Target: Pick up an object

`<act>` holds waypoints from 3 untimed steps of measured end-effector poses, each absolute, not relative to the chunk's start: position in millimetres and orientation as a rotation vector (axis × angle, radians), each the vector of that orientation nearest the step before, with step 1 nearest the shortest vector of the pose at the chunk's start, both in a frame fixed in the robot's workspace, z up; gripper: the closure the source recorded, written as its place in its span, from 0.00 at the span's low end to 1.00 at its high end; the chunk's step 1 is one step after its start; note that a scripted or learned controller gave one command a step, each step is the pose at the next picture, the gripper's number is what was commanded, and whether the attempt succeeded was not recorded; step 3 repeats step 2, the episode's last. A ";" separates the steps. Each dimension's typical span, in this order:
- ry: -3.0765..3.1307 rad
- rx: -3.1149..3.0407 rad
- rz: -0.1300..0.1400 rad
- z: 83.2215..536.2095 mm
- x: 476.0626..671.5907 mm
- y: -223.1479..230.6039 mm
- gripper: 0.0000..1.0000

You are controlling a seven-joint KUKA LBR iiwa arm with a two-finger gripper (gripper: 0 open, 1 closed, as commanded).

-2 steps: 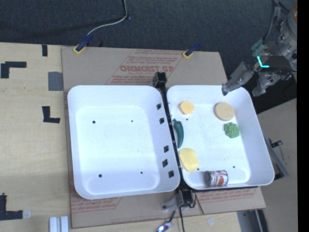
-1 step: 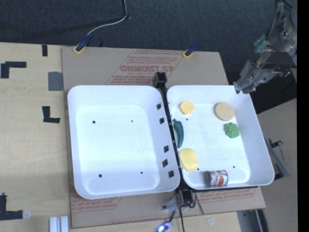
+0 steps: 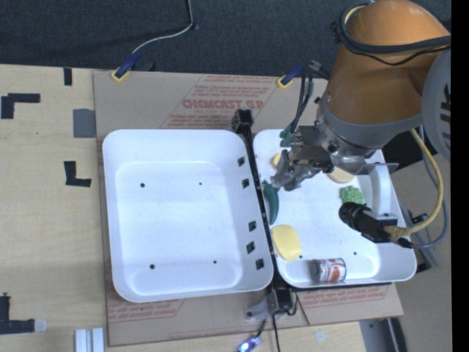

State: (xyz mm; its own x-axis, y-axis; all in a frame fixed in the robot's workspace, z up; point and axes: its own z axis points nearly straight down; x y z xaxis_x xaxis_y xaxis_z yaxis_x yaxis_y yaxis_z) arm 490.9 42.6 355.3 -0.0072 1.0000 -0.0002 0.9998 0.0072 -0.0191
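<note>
You're watching gripper hovering low in right bin, near divider, over teal object. Finger state: can't tell. Yellow object sitting just beside. Risk imo: clipping bin wall, pinching air.

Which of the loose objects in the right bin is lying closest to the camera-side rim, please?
The small can with the red label, on its side at the near rim. The yellow object, teal object and green object lie farther back.
</note>
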 end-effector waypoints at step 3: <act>-2.223 -2.211 0.016 231.4 481.1 191.4 1.00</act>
